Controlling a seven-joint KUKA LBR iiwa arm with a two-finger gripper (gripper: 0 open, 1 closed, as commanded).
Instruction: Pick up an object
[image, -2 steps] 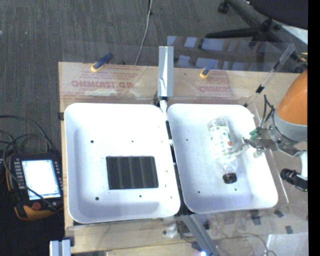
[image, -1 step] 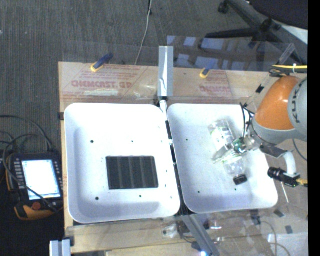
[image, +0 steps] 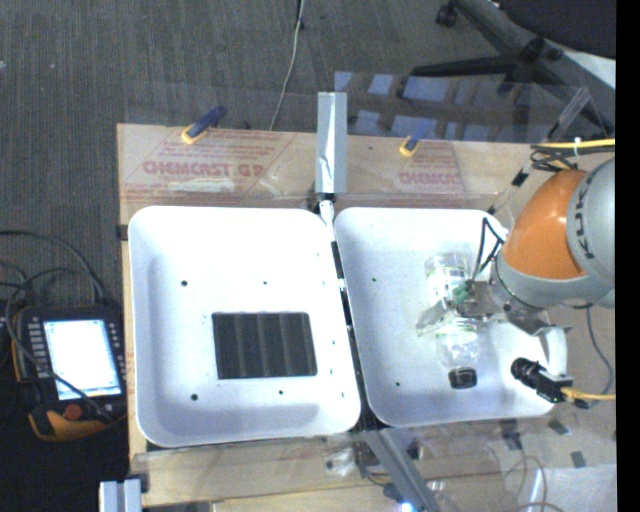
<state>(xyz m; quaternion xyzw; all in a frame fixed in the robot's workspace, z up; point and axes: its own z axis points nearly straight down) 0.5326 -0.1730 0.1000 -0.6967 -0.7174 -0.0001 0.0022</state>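
Clear plastic is what the arm is working over: a crumpled, see-through bottle-like object (image: 452, 310) lies in the right bin (image: 390, 250), towards that bin's right half, running roughly from top to bottom of the view. A small dark piece, perhaps its cap (image: 462, 377), sits just below it on the bin floor. The pincer (image: 480, 305) is low at the object's right side, touching or nearly touching it, but I cannot tell how it is set or whether it has hold of anything; glare and the transparent plastic hide that detail.

To do this step well, I judge the grasp should close across the narrow width of the object rather than along its length, near its middle, since thin clear plastic will probably buckle and slide if pinched at an end. A straight lift, clear of the bin wall, would be wise.

Counting: two white bins side by side on the surface; one clear object; one dark cap-like piece; one dark ribbed rectangular mat (image: 264, 344) in the left bin (image: 170, 250); one grey arm with an orange band (image: 545, 240); one handheld screen unit (image: 72, 360) beside the surface at left.
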